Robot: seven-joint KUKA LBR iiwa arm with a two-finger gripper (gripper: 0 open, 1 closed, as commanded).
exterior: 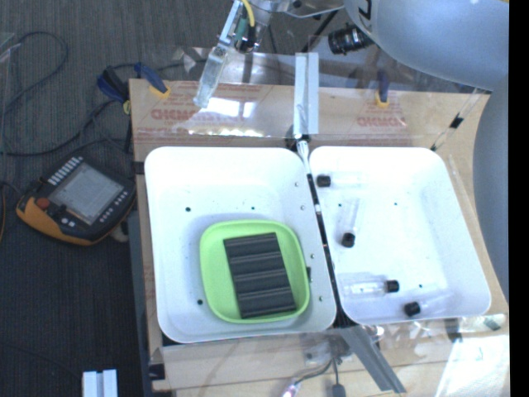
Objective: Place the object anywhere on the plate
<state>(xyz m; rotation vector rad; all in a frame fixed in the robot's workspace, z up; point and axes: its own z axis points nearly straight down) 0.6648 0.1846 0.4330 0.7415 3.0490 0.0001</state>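
Note:
A lime-green square plate [212, 259] rests in the left white bin [169, 213], toward its front. A dark grey ridged block [259, 275] lies flat on the plate, filling most of its middle. My gripper [254, 114] hangs high over the back edge of the bins, far from the plate. Its two long fingers [212, 73] stand wide apart, so it is open, with nothing between them. The grey arm enters at the top right.
The right bin [438, 222] holds several clear vials with black caps, one [350, 220] near the divider and one [370, 286] at the front. A teach pendant [78, 197] and cables lie on the floor at left.

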